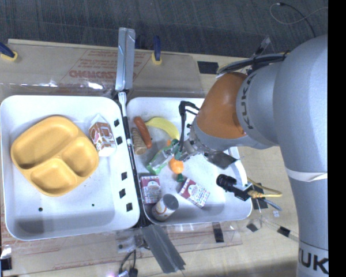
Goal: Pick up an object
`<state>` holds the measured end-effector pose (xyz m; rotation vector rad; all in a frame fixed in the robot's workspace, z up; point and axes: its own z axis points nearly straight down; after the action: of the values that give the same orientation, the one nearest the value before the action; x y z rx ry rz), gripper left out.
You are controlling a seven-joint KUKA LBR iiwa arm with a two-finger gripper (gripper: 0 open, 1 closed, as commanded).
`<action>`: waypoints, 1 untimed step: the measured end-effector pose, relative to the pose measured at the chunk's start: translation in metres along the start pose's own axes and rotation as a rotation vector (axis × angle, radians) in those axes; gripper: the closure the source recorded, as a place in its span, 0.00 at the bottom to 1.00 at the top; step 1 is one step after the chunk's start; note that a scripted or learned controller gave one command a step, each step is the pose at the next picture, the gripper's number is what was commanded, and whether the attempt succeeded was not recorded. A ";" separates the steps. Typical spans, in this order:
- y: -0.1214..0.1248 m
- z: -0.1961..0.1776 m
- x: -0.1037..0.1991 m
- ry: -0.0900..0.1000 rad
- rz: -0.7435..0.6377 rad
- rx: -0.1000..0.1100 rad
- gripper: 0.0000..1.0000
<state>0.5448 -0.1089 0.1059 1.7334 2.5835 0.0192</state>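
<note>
While the arm reaches in from the right:
Gripper (181,150): low in the right bin (230,203); grip state cannot be told.
Likely target: orange ball (176,165), just beneath it, beside a green packet (160,158).
Left bin: yellow tray (53,153), untouched.

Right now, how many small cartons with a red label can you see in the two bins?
3: one carton in the left bin beside the yellow tray; two in the right bin, near its front, at and. The arm may hide others.
</note>
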 end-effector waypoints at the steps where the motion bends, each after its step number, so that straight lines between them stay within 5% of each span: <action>1: -0.021 -0.005 0.016 0.025 -0.160 0.030 0.00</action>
<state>0.5189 -0.1023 0.1102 1.5390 2.7461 -0.0017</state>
